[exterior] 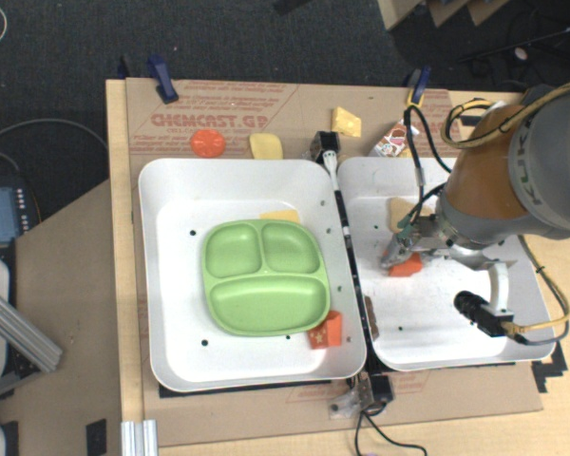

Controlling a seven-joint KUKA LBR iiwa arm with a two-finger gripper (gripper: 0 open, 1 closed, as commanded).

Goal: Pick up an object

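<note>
Nearest us, our grey arm [513, 174] fills the frame's right. Its gripper [402, 251] touches an orange block [405, 267] in the right bin [475, 345]; we cannot tell its grip.

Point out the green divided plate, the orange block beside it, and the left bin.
green divided plate [264, 278]: camera view, centre ridge
orange block [329, 331]: camera view, top face
left bin [171, 198]: camera view, bare floor

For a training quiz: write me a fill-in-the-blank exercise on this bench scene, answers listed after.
1. The green divided plate lies in the ____ bin.
2. The gripper is down in the ____ bin.
3. The block beside the gripper is ____ in color.
4. The orange block in the left bin touches the plate's lower ____ corner.

Answers: left; right; orange; right
</note>
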